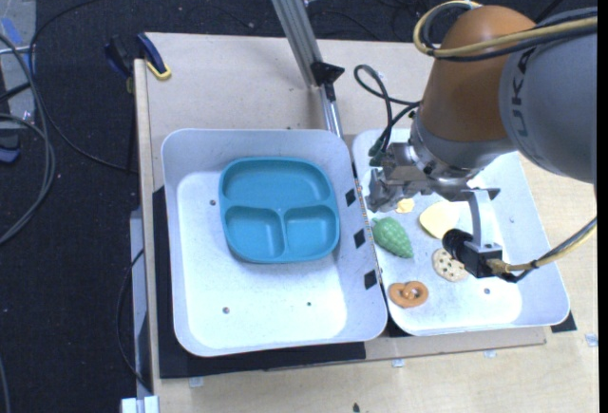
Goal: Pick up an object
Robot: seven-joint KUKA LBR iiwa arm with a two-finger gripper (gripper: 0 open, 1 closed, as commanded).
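Observation:
My gripper (pixel 383 196) hangs over the near left part of the right bin (pixel 532 307), just above a green lumpy object (pixel 392 237). A pale yellow piece (pixel 439 217) lies to the right of the gripper, partly under the wrist. A round brown cookie-like piece (pixel 445 263) and an orange pretzel-like ring (pixel 408 293) lie nearer the bin's front. A small yellow bit (pixel 406 206) shows beside the gripper. The big arm body hides the bin's back part.
The left bin (pixel 190 307) holds a blue three-compartment tray (pixel 280 210). A metal pole (pixel 294 12) slants down to the gap between the bins. Black clips sit along the divider. Cables loop around the wrist.

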